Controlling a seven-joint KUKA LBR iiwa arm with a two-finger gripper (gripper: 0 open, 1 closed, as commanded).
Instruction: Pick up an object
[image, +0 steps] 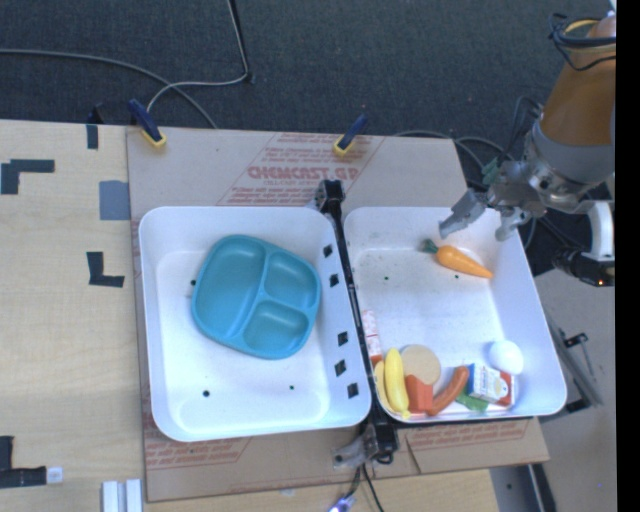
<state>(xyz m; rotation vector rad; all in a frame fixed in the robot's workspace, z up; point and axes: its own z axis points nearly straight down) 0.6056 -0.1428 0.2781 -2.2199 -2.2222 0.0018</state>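
Camera view, one entry. Table (60, 330): pale wood-grain top with dark tape marks, carrying a brown printed cardboard sheet (290, 170) pinned at its far edge by two blue-and-yellow clamps, presumably so the bins cannot slide. Left bin (165, 400): shallow, white, smooth plastic with rounded corners; it holds a blue divided plate (257, 295), three compartments, glossy, lying tilted and skewed near the middle. Right bin (520, 290): same make, touching the left bin along a black joining strip. Contents, far end: a carrot (463, 262), orange, tapered, green stub toward the left, lying flat and alone near the far right wall. Contents, near end, crowded together against the near wall: a yellow banana (394, 380), curved; a tan round disc (420, 362) beside it; a red-orange sausage-like piece (447, 388); a small printed carton (490, 384); a white egg-shaped ball (504, 356), smooth. Arm: grey, with an orange section, entering from the right. Tool (484, 222): two metallic fingers spread apart, released, nothing between them, hanging just above and beyond the carrot. Judgement: the carrot looks the likeliest target, being apart from the clutter and nearest the tool; its rounded, tapering body may roll or slip unless the fingers close across its thicker part.
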